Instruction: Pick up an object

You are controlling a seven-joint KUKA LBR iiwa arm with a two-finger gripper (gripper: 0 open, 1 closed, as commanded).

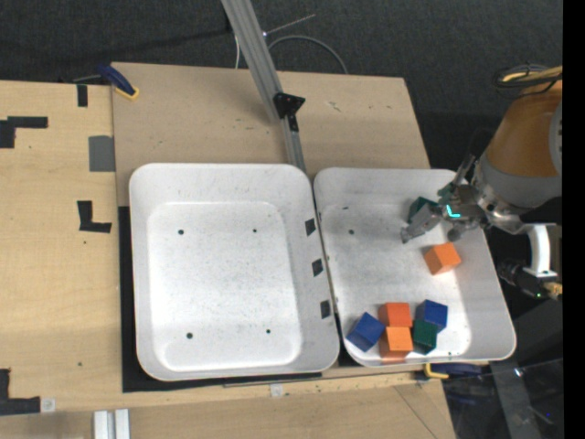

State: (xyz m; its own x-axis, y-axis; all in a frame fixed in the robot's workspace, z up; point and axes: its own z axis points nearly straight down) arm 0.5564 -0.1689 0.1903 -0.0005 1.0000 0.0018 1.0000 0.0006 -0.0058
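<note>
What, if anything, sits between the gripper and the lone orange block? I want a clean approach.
Nothing visible. The gripper hovers just up-left of the orange block, with bare floor of the right bin between them. The other blocks cluster at the bin's near edge.

Wooden bench (201, 108); two white bins, left (224, 176) and right (366, 186); slanted metal pole (256, 44); blue-yellow clamp (119, 80) is seen.

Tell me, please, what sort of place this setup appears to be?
Most likely a robotics lab workcell for pick-up trials: a plywood bench bears two shallow white bins, the right one holding small coloured blocks, and the arm's gripper hangs over that bin near a lone orange block.
</note>
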